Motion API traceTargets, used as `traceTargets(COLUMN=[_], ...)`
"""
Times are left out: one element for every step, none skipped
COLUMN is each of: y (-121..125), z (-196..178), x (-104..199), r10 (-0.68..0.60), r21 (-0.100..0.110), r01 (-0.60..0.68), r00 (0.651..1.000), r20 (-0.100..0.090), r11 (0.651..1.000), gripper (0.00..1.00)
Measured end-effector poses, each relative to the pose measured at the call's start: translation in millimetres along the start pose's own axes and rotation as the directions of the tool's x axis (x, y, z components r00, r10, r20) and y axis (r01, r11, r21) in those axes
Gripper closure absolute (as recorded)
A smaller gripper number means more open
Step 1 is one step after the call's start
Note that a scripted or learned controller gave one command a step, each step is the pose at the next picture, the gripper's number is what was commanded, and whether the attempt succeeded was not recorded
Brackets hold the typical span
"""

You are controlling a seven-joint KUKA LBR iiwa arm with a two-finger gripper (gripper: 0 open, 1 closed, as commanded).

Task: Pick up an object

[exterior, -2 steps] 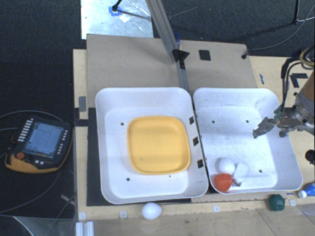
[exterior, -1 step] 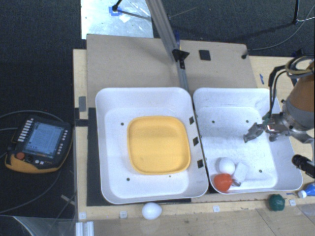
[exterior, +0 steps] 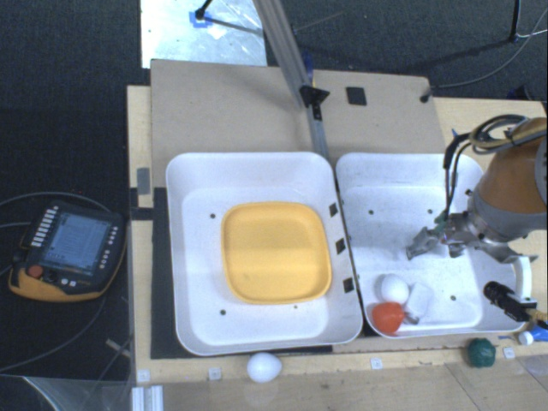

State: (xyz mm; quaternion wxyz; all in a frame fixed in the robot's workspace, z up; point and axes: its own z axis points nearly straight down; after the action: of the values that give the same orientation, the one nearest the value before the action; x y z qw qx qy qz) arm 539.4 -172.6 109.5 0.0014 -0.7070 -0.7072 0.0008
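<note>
In the right bin [exterior: 377,187], near its front wall, lie a white ball [exterior: 394,288], a red-orange ball [exterior: 388,317] and a pale translucent piece [exterior: 419,300], close together. My gripper [exterior: 425,243] hangs over the middle of the right bin, up and to the right of the white ball, apart from all three. Nothing shows between its fingers. A square yellow plate [exterior: 276,252] lies flat in the left bin [exterior: 193,229].
A white egg-shaped object [exterior: 264,366] lies on the bench in front of the left bin. A dark green ball [exterior: 481,352] sits off the right bin's front corner. A teach pendant [exterior: 64,257] rests on the floor at left. A slanted metal rod [exterior: 287,41] rises behind the bins.
</note>
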Motion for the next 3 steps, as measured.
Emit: traceTargets(y=[1.3,2.2,2.3], z=[-12.5,-55.6,-118.2], x=[-0.7,3.9,2.8], r10=[0.001,-0.001,-0.001], r21=[-0.005,-0.007,-0.009], r01=[-0.001,0.001,0.001], r00=[1.0,1.0,1.0], r20=[0.001,0.002,0.002], r11=[1.0,1.0,1.0], gripper=[1.0,1.0,1.0])
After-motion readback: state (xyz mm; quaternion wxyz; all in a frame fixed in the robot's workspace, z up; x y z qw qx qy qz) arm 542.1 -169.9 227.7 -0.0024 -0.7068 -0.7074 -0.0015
